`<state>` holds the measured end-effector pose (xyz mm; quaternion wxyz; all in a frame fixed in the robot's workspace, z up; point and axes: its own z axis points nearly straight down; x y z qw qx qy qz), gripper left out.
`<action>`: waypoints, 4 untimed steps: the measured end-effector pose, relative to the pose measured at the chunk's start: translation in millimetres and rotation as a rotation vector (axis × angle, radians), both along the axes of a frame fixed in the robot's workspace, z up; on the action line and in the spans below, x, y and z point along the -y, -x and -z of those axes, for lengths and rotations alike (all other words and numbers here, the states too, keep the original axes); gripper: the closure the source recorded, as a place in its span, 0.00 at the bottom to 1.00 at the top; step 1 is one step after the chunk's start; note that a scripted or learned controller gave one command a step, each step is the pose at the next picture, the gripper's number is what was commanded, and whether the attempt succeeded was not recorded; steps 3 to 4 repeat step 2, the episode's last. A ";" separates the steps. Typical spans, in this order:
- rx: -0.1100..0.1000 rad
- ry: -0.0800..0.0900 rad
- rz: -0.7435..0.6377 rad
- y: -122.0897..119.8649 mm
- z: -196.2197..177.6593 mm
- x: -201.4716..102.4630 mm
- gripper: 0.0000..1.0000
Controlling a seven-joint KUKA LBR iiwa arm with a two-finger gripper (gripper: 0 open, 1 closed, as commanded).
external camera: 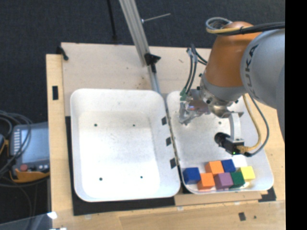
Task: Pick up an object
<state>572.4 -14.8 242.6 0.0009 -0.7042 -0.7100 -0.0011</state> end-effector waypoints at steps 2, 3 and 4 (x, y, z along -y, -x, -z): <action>-0.002 0.002 0.002 46.4 10.6 -96.3 1.00; -0.002 0.002 0.002 46.4 10.6 -96.3 1.00; -0.002 0.002 0.002 46.4 10.6 -96.3 1.00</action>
